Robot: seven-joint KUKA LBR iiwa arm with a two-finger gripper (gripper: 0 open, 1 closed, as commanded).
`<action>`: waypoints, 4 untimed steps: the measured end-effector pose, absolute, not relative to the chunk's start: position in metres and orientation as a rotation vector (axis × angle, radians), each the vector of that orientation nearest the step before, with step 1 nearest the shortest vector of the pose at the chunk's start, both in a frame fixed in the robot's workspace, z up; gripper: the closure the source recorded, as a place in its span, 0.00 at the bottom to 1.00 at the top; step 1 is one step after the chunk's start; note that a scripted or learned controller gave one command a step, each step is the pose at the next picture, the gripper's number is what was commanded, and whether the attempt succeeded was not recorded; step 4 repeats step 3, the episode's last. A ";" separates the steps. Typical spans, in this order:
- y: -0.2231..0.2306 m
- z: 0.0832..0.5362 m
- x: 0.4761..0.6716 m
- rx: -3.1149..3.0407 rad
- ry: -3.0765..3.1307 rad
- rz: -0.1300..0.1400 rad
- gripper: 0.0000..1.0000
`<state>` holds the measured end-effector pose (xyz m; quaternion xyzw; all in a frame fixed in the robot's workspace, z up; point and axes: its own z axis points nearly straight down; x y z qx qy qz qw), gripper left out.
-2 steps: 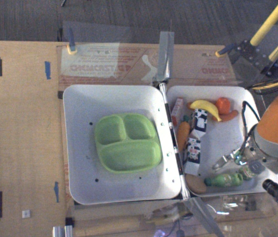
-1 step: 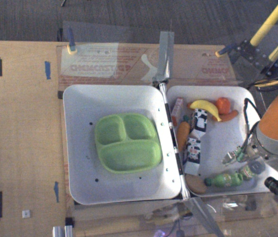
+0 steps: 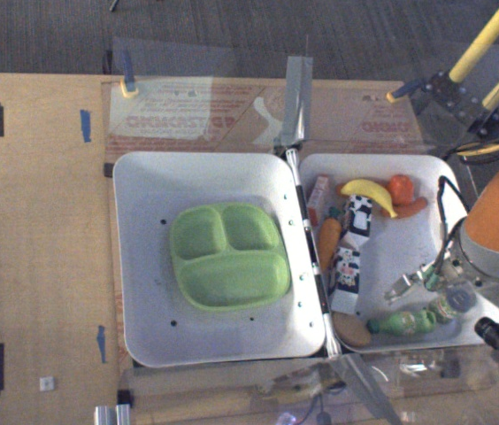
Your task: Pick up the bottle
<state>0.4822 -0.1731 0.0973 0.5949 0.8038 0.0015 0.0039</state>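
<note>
Bottle (image 3: pixel 406 322), green, lies on its side at about five o'clock in the right bin (image 3: pixel 426 168), beside a brown round piece (image 3: pixel 351 328). I see my end effector (image 3: pixel 419 279) just above it toward three o'clock, not touching; I cannot tell its finger state. A banana (image 3: pixel 369 192) sits at twelve. A green divided plate (image 3: pixel 229 256) fills the left bin (image 3: pixel 143 237).

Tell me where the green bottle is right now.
The green plastic bottle lies on its side near the front edge of the right white bin, between the round brown cookie-like item and the claw just above it.
</note>
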 end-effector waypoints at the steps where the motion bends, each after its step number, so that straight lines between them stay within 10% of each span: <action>1: -0.145 0.087 0.527 1.637 2.672 0.003 0.00; 2: -0.224 0.125 0.583 1.505 2.751 0.001 0.00; 3: -0.223 0.136 0.585 1.497 2.747 0.001 1.00; 4: -0.223 0.136 0.585 1.497 2.747 0.001 1.00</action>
